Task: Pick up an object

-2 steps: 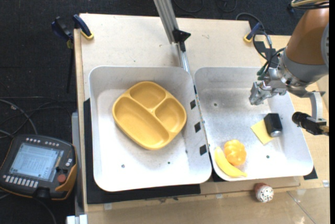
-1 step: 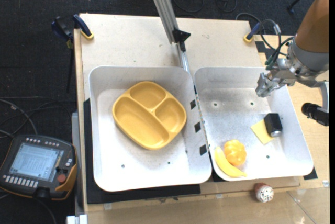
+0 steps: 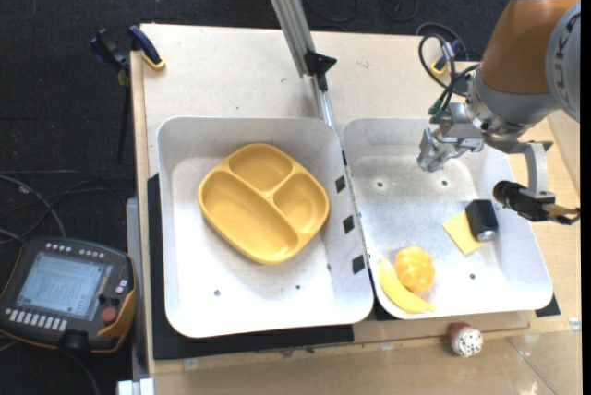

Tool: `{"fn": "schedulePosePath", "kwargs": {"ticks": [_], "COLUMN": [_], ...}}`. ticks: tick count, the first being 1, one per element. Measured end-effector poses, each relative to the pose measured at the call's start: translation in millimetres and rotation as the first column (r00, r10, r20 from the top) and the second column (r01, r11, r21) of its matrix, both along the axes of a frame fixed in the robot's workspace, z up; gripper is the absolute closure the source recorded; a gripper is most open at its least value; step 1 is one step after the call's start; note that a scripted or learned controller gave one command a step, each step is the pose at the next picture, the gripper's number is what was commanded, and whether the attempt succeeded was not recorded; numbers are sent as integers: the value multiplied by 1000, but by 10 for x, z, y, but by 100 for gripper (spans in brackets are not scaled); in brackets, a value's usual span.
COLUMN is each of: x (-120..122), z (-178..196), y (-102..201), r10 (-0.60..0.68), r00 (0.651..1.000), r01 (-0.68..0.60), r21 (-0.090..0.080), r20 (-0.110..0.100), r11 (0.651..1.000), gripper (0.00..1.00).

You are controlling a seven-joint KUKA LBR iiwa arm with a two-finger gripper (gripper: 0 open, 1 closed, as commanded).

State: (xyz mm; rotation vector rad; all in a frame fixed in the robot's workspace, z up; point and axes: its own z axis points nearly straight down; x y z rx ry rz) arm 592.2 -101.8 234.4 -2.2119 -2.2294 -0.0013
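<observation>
Task looks barely begun, judging by how things lie. Arm (image 3: 531, 42) comes in from the frame's right w/ the gripper (image 3: 436, 151) sitting over the upper part of the right bin (image 3: 397, 139), over bare bin floor, nothing beneath it to take. Jaws: can't tell if released or clenched; the tip is small and seen from above at a slant. No obj seen between them, so I'd call it no grasp yet.

Candidates are all in the lower half of the right bin, well apart from the gripper:
- orange-yellow round obj (image 3: 415, 266), lower centre of that bin, touching or just beside a banana (image 3: 399, 293) that lies along the bin's lower-left rim.
- flat yellow square (image 3: 458, 233), right of centre, w/ a black block (image 3: 481, 220) resting on or against its right corner; can't tell which.

Left bin (image 3: 185, 144) holds a yellow divided plate (image 3: 265, 201), 3 compartments, sitting flat, mid-bin. Also a valid pick, but far from the gripper.

Off to the side: a small speckled ball (image 3: 467, 341) on the desk (image 3: 212, 61) below the right bin, outside it; a teach pendant (image 3: 65, 292) at lower left of frame.

Left to do, in my read: pretty much everything. Travel toward lower frame to one obj, descend, close, lift. The round obj or the black block seem the nearest options.
</observation>
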Motion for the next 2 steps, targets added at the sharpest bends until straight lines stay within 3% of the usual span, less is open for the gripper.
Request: {"fn": "schedulePosePath", "kwargs": {"ticks": [2], "x": [171], "z": [-36], "y": [1045], "r10": [0], "r00": [1000], "r01": [0], "r21": [0], "r20": [0], "r11": [1000], "gripper": [100]}}
